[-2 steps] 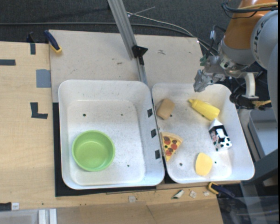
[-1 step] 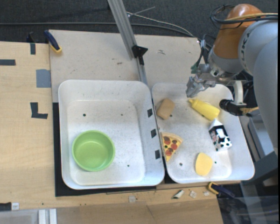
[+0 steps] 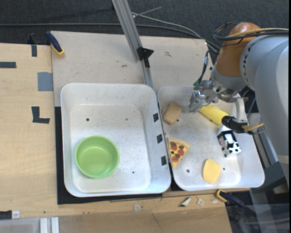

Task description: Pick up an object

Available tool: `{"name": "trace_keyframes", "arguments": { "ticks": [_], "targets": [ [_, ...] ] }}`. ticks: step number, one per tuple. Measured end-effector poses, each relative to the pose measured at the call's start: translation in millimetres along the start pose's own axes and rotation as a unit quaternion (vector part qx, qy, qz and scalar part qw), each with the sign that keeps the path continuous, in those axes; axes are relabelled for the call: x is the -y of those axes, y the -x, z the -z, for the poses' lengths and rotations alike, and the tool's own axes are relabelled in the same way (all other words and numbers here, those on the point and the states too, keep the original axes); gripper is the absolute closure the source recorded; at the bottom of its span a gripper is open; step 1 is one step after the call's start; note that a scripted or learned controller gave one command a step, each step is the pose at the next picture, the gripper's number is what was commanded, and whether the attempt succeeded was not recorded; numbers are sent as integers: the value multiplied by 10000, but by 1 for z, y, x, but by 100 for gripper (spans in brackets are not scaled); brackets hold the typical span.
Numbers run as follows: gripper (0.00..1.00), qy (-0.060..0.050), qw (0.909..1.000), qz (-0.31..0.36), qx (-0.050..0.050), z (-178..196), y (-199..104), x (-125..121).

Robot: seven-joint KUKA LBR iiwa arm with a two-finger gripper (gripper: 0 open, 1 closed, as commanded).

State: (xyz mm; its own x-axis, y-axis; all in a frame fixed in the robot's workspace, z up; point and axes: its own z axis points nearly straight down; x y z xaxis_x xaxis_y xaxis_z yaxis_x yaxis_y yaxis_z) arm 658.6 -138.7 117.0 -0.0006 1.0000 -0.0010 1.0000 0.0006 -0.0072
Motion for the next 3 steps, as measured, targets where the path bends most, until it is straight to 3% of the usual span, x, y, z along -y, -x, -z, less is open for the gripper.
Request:
{"name": "trace_keyframes", "arguments": {
  "ticks": [1,3],
  "targets": [
    [100,16,10000,8,-1,13,-1,-1],
    [100,52,10000,11,-11,128,-14,-12]
  ]
}}
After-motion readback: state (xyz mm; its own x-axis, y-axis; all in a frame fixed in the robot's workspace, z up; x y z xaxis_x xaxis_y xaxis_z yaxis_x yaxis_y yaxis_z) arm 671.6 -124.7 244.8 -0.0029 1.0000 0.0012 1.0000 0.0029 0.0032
